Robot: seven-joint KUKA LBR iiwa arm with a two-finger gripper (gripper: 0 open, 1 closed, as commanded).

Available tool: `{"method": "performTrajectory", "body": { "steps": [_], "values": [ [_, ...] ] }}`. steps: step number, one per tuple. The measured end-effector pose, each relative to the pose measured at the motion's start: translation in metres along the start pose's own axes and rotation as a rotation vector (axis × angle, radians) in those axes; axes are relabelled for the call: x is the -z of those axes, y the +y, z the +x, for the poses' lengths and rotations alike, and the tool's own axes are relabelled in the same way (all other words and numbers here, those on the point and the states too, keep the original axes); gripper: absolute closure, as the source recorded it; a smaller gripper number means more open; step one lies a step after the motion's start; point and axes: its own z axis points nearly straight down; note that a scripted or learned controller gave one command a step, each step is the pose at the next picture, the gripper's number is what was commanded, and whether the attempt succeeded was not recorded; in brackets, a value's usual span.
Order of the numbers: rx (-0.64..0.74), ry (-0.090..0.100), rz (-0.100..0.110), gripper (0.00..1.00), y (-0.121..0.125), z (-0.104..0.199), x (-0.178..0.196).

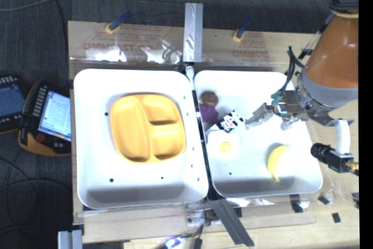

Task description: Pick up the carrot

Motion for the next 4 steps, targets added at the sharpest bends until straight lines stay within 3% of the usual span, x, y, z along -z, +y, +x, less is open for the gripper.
{"method": "performTrajectory", "body": {
  "steps": [1,2,3,4],
  "values": [
    [-0.097,0.000,0.003,0.00,0.001,-0.007,-0.143],
    [0.075,-0.001,-0.013,0.00,-0.016,-0.035,-0.168],
    [0.266,-0.013,-0.020,0.00,-0.015,-0.007,-0.168],
    [0.544,-0.012,-0.019,0.00,-0.014,-0.011,-0.168]
  ]
}}
